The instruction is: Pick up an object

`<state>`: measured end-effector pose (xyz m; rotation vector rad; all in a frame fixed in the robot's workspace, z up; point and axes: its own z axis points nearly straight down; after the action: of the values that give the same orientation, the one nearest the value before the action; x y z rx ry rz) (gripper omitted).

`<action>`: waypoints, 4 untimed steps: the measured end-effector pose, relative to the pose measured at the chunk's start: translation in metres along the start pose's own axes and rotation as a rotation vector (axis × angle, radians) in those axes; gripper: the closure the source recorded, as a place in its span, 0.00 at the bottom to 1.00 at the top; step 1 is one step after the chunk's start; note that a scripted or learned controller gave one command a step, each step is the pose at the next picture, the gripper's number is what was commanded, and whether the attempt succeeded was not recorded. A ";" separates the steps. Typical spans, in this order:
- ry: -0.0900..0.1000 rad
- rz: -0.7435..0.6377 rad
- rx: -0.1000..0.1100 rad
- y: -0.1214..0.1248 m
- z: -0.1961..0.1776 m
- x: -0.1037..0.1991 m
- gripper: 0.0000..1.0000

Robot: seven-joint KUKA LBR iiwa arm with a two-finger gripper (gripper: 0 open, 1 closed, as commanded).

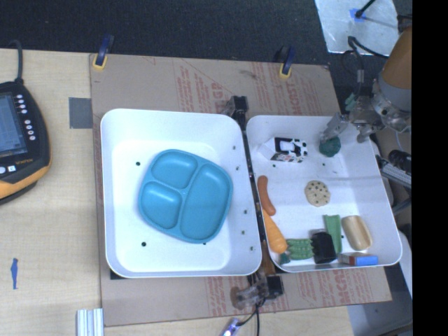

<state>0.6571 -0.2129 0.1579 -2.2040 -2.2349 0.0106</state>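
Green object (330, 145) just below fingers (336, 123)

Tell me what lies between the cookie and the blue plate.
In the camera view, the sausage lies between the cookie and the blue plate, along with the two bins' adjoining walls.

A light wooden bench (49, 222) is seen from above. A big brown cardboard sheet (175, 82) is laid flat on it and is held at the far edge by two clamps (one yellow and blue (102, 53), one darker (284, 61)). Two white bins are set side by side on the sheet, the left bin (119, 208) touching the right bin (371, 187). A black and orange handheld controller (17, 138) is laid on the bench at the left edge. A small grey patch (80, 112) is stuck beside the sheet.
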 end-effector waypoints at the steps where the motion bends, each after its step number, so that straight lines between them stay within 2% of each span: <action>1: 0.002 0.007 -0.001 -0.001 0.032 0.002 0.00; 2: 0.001 0.005 -0.001 -0.001 0.021 0.002 1.00; 3: 0.001 0.004 -0.001 -0.001 0.021 0.002 0.00; 4: 0.001 0.003 -0.001 0.000 0.010 0.001 1.00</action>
<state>0.6565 -0.2120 0.1475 -2.2076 -2.2311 0.0086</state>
